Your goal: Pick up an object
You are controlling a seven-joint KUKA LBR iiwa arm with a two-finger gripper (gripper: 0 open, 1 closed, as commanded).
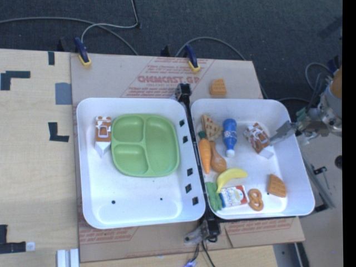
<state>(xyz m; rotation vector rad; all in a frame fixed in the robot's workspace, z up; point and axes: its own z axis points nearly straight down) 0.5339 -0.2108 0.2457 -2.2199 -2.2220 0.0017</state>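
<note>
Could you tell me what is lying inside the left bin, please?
The left bin holds a green divided plate and a small orange-and-white box touching the plate's left edge. The plate hides the floor beneath it.

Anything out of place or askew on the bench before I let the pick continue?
One thing: a small orange waffle-like toy lies on the cardboard behind the right bin, outside both bins. In the left bin, a small box is wedged between the green divided plate and the bin wall. Nothing looks spilled or damaged.

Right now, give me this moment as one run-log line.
arm: over right white bin edge | gripper: beside brown-and-white toy box | lifted: nothing seen | green divided plate: left bin
</note>
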